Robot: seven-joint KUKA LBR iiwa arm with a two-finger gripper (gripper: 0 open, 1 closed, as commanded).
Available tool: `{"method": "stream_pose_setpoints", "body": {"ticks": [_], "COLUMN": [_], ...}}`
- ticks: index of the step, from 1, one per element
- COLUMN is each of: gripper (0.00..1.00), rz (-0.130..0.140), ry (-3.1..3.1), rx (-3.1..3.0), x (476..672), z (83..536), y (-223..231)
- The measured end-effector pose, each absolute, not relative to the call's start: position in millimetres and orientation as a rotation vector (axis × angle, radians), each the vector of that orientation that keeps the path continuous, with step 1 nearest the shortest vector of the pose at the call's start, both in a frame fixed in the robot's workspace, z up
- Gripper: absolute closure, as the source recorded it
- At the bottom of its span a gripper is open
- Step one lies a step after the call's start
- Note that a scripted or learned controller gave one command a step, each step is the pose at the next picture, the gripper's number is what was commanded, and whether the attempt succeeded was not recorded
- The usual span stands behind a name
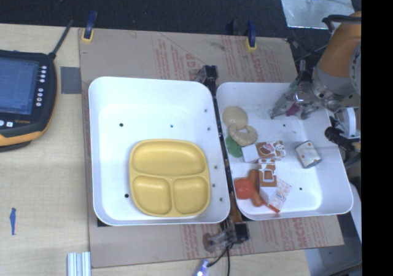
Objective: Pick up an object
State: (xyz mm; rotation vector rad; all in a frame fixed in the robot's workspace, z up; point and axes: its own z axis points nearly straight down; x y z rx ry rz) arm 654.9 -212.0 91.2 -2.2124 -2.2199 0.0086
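And here we are above the desk (37,176), two shallow white bins side by side on a brown cardboard sheet (184,53). The left white bin (110,93) carries a yellow plastic divided plate (170,177), three compartments, sitting toward its near side.

Over to the right white bin (325,198), where the action is! The grey arm with the orange band (341,50) reaches in from the right, and its pincer (288,107) is down at the far part of that bin, fingers spread wide, splayed out over the white floor with nothing between them.

The objects are bunched along the bin's left side, well apart from the pincer: a pale beige round piece (234,115) at the far end, a cream ring-shaped piece (244,136) touching it, a green item (233,146) tucked just beside the wall, then small brown-and-white printed packets (269,150), an orange-red chunk (246,187) and a red-and-white wrapper (277,195) nearest the camera. A small grey block (307,153) lies alone toward the middle.

Off at the far left, a black-and-orange handheld screen pendant (21,96) rests on the desk.
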Motion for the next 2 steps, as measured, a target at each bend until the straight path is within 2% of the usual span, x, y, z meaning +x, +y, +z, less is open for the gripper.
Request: {"method": "stream_pose_setpoints", "body": {"ticks": [2], "gripper": [0.0], "rz": [0.009], "ry": [-2.221], "rx": [-2.209], "x": [655.0], "z": [91.1], "y": [-211.5]}}
